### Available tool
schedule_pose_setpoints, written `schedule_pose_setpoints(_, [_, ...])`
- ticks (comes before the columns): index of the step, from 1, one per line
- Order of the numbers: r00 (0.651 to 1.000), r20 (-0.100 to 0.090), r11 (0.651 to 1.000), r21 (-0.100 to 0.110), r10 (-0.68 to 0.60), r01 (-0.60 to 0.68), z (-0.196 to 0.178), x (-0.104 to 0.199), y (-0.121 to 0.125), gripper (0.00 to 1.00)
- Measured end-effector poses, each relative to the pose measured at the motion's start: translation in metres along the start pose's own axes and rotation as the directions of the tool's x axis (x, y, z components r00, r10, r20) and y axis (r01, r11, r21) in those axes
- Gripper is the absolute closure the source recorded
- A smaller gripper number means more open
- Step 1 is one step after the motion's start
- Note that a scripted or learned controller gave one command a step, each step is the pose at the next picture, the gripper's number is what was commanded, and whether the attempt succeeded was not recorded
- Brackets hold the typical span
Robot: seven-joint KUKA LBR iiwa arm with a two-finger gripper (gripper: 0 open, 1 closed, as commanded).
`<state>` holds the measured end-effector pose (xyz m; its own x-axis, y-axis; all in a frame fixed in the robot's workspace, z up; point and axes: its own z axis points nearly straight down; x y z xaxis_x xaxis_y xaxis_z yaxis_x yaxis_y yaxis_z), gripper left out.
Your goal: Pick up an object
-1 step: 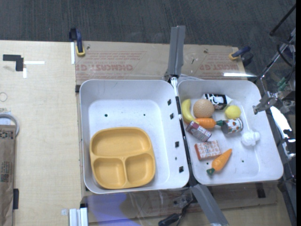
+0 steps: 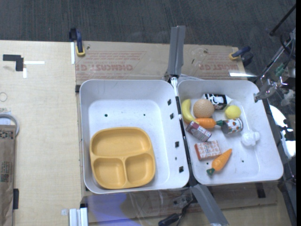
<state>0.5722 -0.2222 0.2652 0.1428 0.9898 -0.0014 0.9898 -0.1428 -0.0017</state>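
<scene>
The gripper (image 2: 272,84) hovers at the right bin's (image 2: 263,166) far right rim, its structure too small and cluttered to tell how it stands or whether it grips anything. Inside that white plastic bin lie a yellow banana (image 2: 186,110), a round tan ball (image 2: 203,108) and an orange toy carrot (image 2: 221,160). The left bin (image 2: 94,102) bears a yellow divided tray (image 2: 122,157).

Two white bins (image 2: 89,126), one yellow tray (image 2: 123,157), two carrots (image 2: 221,160), one banana (image 2: 186,110).
</scene>
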Motion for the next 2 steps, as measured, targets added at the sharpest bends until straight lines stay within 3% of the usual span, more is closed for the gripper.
schedule_pose_setpoints(1, [0.978,-0.001,0.978,-0.002,0.210,-0.210,0.141,0.038,0.052,0.00])
schedule_pose_setpoints(2, [0.961,-0.001,0.961,0.000,-0.276,0.276,0.174,0.084,0.024,0.00])
